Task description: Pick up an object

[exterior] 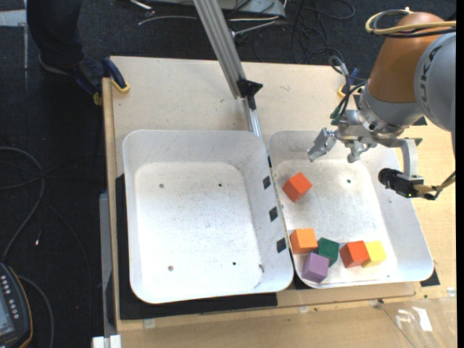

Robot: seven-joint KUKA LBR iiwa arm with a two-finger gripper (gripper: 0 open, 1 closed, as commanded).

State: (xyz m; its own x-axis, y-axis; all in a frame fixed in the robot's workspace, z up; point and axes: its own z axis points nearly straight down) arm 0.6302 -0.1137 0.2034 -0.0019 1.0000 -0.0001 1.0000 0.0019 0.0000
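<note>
Orange is the colour nearest my claw [337, 148]: a lone orange cube [296, 186] sits tilted on the floor of the right bin [406, 227], below and to the left of my fingertips and clearly apart from them. My claw hangs over the far part of that bin with its two fingers spread, nothing between them. Taking the lone orange cube as my marker, the rest of the blocks lie in a cluster nearer the camera, along the bin's front edge: a second orange block [304, 239] almost straight below it, a purple cube [315, 266] in front of that one and touching it, a green cube [328, 249] pressed in just beside both, then a red-orange cube [354, 253] and a yellow cube [375, 251] side by side further right. Left of the marker cube runs the shared rim where the left bin [145, 151] meets mine, with small black clips along it. A slanted metal rail [221, 38] comes down from the far edge of the tan surface [174, 93] and ends beyond the marker cube, near that rim.
</note>
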